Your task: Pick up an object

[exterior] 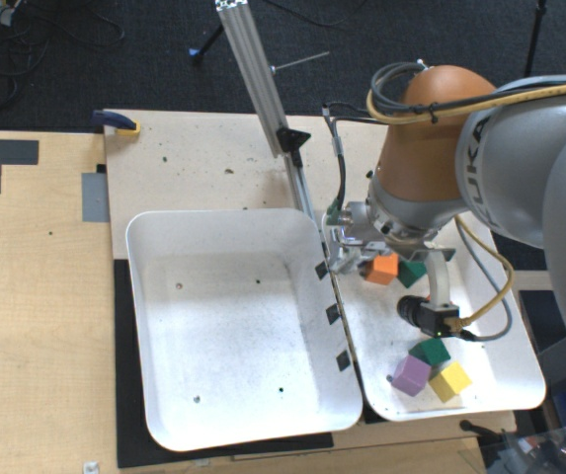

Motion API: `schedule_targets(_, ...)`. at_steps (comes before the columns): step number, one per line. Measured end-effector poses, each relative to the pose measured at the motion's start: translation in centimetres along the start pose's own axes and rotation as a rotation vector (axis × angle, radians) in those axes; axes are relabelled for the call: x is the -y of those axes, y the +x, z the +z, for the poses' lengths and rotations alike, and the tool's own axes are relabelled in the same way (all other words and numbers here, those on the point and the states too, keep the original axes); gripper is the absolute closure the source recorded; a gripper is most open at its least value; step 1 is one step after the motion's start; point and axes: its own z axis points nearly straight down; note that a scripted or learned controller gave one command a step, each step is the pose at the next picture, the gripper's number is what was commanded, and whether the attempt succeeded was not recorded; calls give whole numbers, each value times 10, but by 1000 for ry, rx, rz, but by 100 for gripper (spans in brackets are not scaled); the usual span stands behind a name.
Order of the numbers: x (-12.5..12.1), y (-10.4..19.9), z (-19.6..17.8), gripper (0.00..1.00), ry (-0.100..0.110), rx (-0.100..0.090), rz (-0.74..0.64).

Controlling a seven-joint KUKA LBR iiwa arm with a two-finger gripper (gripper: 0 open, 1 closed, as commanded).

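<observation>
While arm hangs over right bin (520, 388), tool (354, 247) state can't tell. Orange block (382, 269) sits just beside tool at 4 o'clock; no confirmed grasp, pick pending imo.

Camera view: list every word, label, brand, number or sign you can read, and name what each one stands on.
"KUKA": grey letters running down the grey arm casing beside the orange band; only "UK" shows clearly, the rest is cut off by the curve.
Checkered black-and-white marker, no letters: on the tip of the aluminium bar at top.
No text on the blocks in the right bin, nor on the left bin or the bench.
</observation>
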Motion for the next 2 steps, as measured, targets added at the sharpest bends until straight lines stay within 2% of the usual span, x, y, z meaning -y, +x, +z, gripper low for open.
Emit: schedule_targets(2,44,73,1,100,1,2,0)
